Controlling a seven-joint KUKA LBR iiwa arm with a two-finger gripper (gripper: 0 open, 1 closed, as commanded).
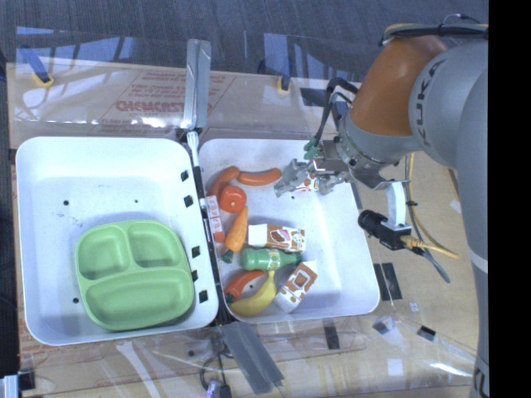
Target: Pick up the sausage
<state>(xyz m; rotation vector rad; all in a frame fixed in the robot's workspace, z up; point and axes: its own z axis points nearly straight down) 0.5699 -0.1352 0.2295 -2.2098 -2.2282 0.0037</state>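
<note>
The sausage [259, 175], a short orange-red link, lies flat near the back of the right bin [357, 288], pointing left to right. My gripper [309, 179] hangs just to the right of its right end, low over the bin floor. Its fingers [290, 177] stand apart, and the sausage is not between them. A small red and white item shows in the gap below them. The grey arm with its orange band [390, 89] reaches in from the right.
Left of the sausage lie a second reddish link [222, 179] and a tomato [232, 198]. A carrot [237, 229], carton [282, 238], green bottle [267, 259], banana [257, 295] and another carton [297, 282] fill the bin's front. A green divided plate [133, 274] sits in the left bin [50, 172].
</note>
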